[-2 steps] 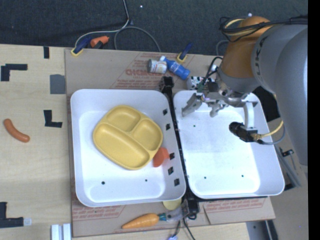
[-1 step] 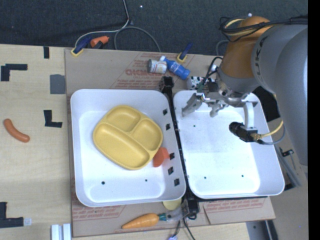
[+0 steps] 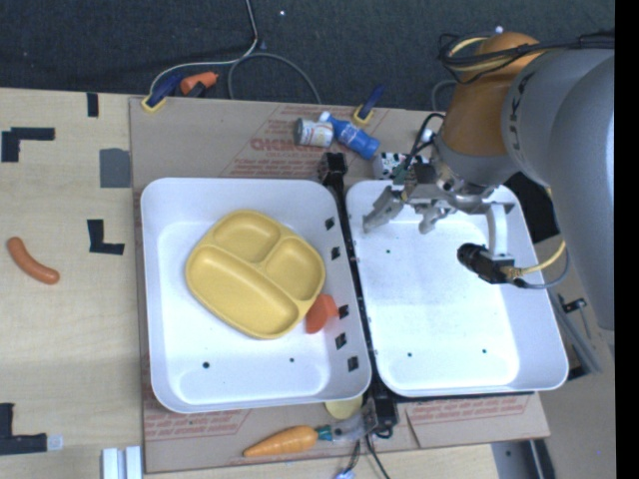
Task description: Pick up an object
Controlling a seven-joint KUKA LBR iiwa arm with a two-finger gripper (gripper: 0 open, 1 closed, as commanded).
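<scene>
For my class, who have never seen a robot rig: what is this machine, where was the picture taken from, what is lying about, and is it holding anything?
The picture comes from one camera fixed above a bench, looking down at a slant. The big grey and orange shape on the right is a robot arm. At its end is a gripper with two metal fingers, here spread open above the right white bin, with nothing between them. The left white bin holds a yellow divided plate and a small orange piece touching the plate's edge. Outside the bins lie a toy carrot at the front, a toy sausage far left, and a blue and white bottle at the back. So nothing has been picked up yet.
</scene>
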